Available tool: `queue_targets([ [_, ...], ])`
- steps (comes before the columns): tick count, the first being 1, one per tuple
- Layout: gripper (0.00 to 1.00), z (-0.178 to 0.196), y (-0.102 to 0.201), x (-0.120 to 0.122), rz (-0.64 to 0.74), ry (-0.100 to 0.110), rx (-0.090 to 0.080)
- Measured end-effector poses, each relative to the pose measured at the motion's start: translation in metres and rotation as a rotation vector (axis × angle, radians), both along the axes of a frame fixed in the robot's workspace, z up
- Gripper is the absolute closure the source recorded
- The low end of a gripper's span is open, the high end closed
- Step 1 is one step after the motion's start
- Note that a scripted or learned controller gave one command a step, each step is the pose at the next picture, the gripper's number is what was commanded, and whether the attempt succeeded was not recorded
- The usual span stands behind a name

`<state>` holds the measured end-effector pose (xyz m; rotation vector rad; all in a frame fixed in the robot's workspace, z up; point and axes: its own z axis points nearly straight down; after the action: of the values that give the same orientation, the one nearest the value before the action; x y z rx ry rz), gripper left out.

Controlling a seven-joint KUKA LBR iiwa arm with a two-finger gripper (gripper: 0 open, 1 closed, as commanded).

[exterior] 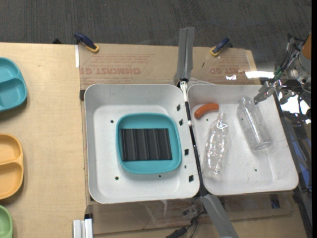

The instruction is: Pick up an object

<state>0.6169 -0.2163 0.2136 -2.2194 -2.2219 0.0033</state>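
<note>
The right bin [277, 182] holds three things. An orange sausage-shaped toy [205, 110] lies near its back left corner. A crumpled clear plastic bottle [216, 144] lies lengthwise in its left half. A clear plastic tumbler [253, 123] lies on its side in the right half. My gripper [266, 91] hangs at the bin's back right corner, just above and to the right of the tumbler's far end, with nothing seen in it. The arm enters from the right edge.
The left bin [99, 133] holds a teal dish with a dark ridged insert [147, 144]. Teal [10, 90], orange [9, 165] and green [4, 223] plates lie on the wooden bench at far left. Two clamps [86, 42] [219, 46] hold cardboard behind the bins.
</note>
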Motion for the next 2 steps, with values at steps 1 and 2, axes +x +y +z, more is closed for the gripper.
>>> queue_targets([
  [1,0.00,-0.109,0.000,0.004,0.098,0.001,0.006],
  [2,0.00,-0.119,0.001,-0.031,0.128,-0.006,0.008],
])
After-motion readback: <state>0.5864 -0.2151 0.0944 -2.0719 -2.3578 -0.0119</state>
